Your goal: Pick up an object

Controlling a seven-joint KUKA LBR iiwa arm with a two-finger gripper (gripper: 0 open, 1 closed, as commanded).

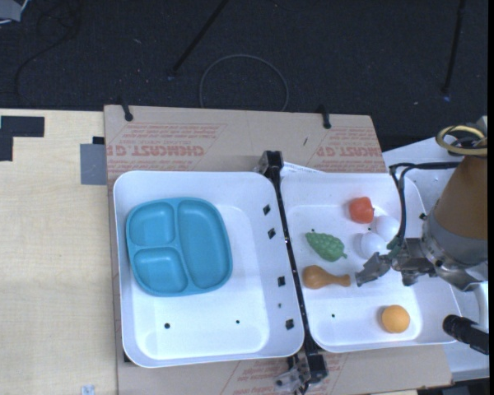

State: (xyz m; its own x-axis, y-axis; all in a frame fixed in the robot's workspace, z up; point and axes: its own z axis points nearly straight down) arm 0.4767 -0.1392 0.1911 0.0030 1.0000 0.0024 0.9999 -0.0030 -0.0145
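I see the pale wood tabletop [41,262] carrying a brown cardboard sheet with red print [230,142], and on that two shallow white plastic bins side by side. Left white bin [198,336] has a light blue three-compartment plastic tray [179,245] lying flat in its left half. Right white bin [354,336] holds the small stuff. Grey arm with the orange band [465,208] comes in from the right, over the right bin's right rim. Its dark jaws [377,267] sit low over the bin's middle-right, pointing left; I can't tell how far open they are or if anything's in them, too dark and small. Objects, all in the right bin: green leafy plastic vegetable [325,244] centre, just left of the jaws. Tan drumstick-shaped toy [324,278] below it, near the bin's left wall, close to the jaw tips but apart. Orange round fruit [395,318] near the bottom right corner. Red tomato-like toy [361,210] upper right. White rounded object [372,242] just below that, beside the jaws.
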